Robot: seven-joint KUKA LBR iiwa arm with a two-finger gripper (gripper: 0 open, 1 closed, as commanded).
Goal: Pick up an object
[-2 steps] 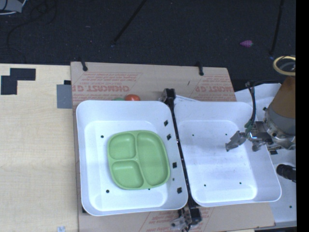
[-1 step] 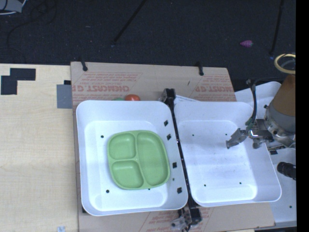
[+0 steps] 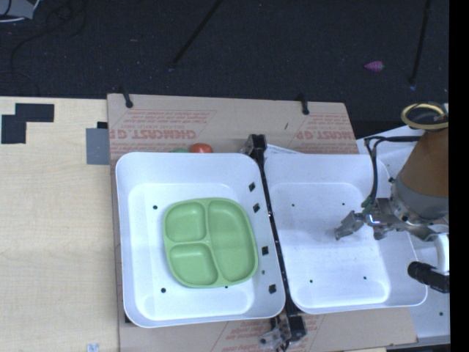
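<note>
Camera view, looking down at a slant on the bench.

Item 1. Left bin: shallow, white, resting on a cardboard sheet with red print. Contents: one green divided plate, three compartments, lying flat near the bin's middle, slightly toward its right wall, apart from every wall.

Item 2. Right bin: shallow, white, touching the left bin along a dark clipped seam.

Item 3. Arm: grey with an orange band, entering over the right bin's right edge. Its gripper sits above the right half of the right bin's floor, fingers pointing left. The fingers look close together with nothing visible between them, but they are small and blurred; whether closed or parted, cannot tell.

Item 4. Small red and green object: partly hidden behind the left bin's far rim, on the cardboard; kind cannot be told.

Item 5. Black cables along the right bin's far right corner.
</note>
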